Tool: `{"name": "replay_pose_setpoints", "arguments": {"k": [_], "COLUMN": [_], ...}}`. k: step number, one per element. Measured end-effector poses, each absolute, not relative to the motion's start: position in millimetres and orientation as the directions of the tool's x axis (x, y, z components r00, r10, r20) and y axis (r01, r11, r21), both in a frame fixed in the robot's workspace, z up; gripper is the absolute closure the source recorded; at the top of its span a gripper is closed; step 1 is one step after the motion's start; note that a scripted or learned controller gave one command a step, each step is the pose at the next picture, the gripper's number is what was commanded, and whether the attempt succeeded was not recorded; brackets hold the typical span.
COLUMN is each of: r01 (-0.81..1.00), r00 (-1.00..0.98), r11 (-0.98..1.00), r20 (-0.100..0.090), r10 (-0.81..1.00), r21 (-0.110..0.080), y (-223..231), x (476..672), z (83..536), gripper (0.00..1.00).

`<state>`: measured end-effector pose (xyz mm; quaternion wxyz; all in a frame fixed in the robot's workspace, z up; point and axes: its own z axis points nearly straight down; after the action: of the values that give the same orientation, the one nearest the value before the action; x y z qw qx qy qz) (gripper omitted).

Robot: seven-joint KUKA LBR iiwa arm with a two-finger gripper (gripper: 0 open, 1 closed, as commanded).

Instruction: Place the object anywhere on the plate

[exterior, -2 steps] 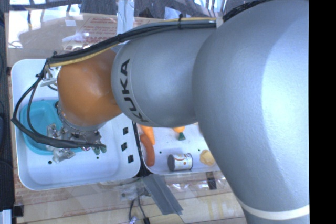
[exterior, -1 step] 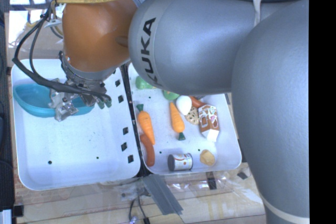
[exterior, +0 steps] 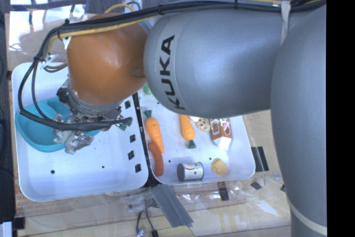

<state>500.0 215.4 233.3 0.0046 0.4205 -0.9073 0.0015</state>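
The task object cannot be identified with certainty; no item is visible between the gripper's parts. The shallow blue plastic plate (exterior: 34, 129) lies in the left white bin (exterior: 83, 177), against its left wall, partly covered by the arm. The gripper (exterior: 77, 139) hangs over the plate's right edge, a tangle of grey metal and black cable, and whether it is spread or closed cannot be told. The right white bin (exterior: 241, 166) holds two orange carrots (exterior: 153, 134) lying close to its left wall, a smaller carrot (exterior: 187, 128) further right, a dark cylindrical can (exterior: 191, 171) on its side, a tan lump (exterior: 219, 166) and a red-and-white packet (exterior: 221, 131). The grey arm with orange band (exterior: 105, 66) crosses both bins.
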Motion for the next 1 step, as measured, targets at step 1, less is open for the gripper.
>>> {"name": "replay_pose_setpoints", "arguments": {"k": [1], "r01": [-0.837], "r00": [-0.547], "r11": [0.547], "r20": [0.007], "r10": [-0.837], "r21": [-0.001], "y": [194.2], "x": [491.6], "z": [125.3], "gripper": [1.00]}}
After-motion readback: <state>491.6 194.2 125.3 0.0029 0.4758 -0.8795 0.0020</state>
